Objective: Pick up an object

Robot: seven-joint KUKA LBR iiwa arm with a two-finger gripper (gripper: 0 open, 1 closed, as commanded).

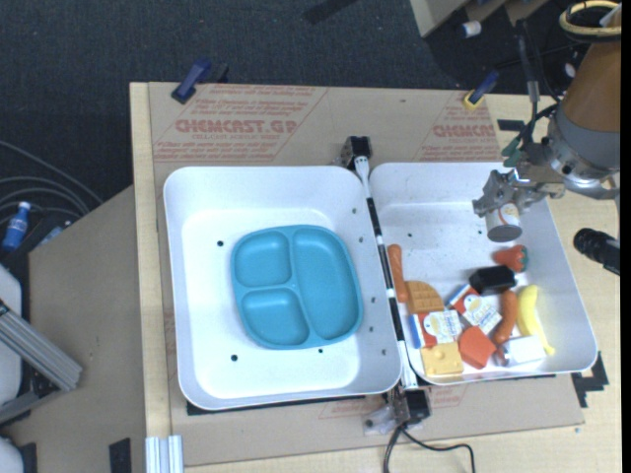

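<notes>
End effector (503, 208) hovers over right bin (434, 200) far side; finger state cannot tell. Toy food, banana (532, 315) included, heaped at near edge, awaiting pick. Blue divided plate (294, 286) in left bin (197, 215).

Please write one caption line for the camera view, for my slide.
Gripper above right bin of toy food; blue divided plate in left bin.

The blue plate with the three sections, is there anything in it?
Empty. The blue divided plate lies flat in the left bin, and all three sections show bare blue.
</notes>
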